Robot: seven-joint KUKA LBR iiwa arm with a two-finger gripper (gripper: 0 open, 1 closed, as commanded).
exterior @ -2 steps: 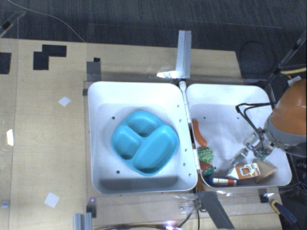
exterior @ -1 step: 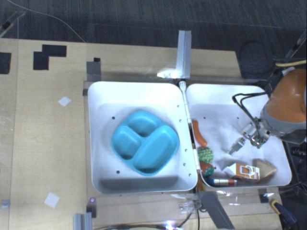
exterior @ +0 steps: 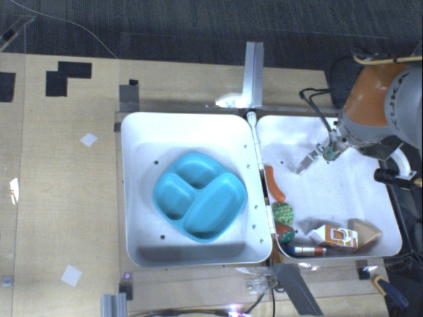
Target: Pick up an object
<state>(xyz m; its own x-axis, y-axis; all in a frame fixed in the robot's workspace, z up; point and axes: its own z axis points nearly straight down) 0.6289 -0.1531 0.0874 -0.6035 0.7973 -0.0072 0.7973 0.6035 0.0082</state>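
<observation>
Below, pale wooden bench point(exterior: 59, 197), dark carpet point(exterior: 198, 12)

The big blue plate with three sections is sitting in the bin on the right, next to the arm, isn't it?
Not quite. The blue plate with three sections sits in the left bin, away from the arm, as the camera view shows. The right bin, where the gripper reaches in, holds the small things instead.
</observation>
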